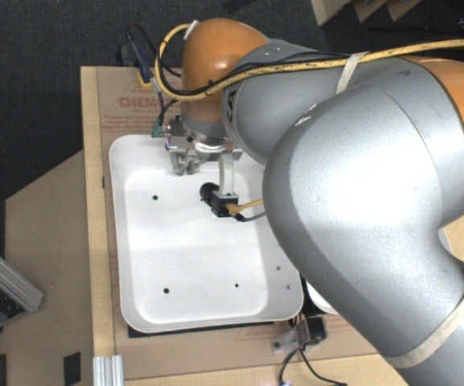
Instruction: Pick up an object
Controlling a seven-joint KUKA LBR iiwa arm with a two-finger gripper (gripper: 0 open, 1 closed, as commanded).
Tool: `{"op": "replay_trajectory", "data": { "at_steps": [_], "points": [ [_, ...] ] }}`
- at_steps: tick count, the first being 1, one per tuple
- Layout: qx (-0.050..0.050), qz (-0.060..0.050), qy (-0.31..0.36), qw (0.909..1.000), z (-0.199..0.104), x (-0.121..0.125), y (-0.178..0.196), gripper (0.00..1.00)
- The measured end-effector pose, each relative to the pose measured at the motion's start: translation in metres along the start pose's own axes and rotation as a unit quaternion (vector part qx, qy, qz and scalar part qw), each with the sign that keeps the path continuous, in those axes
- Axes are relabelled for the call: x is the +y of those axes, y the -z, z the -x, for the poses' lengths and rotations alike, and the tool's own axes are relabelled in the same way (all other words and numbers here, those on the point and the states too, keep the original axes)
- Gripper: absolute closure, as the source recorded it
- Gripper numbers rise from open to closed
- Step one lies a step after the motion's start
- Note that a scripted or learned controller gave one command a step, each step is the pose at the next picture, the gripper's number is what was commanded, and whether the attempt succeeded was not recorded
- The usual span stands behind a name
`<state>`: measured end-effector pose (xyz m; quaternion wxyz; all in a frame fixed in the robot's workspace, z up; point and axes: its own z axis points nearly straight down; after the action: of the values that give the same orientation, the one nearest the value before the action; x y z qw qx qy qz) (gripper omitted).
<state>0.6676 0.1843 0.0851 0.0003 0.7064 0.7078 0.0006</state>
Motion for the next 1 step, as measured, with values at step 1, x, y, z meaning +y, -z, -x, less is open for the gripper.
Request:
{"op": "replay_trajectory", "data": {
  "at_steps": [1],
  "points": [
    [-0.002,-0.005,-0.004,1.0,0.0727,-0.0693,0.0015,1.0]
  ]
}}
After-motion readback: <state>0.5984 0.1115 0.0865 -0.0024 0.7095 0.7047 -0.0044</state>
